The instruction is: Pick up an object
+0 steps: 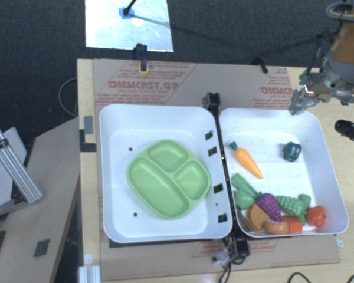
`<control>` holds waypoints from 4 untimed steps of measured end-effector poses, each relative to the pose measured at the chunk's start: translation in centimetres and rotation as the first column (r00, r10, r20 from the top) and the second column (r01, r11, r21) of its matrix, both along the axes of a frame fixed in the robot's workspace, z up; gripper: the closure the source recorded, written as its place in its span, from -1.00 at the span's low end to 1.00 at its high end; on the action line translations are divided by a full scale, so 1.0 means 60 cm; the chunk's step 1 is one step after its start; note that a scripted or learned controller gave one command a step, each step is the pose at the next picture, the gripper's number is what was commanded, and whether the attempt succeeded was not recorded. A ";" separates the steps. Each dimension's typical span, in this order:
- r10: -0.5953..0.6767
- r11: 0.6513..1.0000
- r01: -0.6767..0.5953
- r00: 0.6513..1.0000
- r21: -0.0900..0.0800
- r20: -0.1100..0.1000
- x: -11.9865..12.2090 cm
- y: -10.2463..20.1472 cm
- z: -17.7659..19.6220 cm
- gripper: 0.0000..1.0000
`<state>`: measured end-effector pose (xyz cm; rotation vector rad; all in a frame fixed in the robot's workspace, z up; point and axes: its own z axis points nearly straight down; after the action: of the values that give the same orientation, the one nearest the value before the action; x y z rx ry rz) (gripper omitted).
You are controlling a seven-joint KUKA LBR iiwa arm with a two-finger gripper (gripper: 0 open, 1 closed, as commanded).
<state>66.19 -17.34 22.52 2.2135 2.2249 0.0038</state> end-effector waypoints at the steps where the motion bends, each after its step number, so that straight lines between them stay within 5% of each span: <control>1: 0.002 1.000 -0.002 1.000 0.001 -0.004 -0.055 0.067 0.016 1.00; 4: 0.002 1.000 -0.002 1.000 0.001 -0.006 -0.180 0.264 -0.002 1.00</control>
<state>55.37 -1.52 22.42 2.2152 2.2302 -0.0007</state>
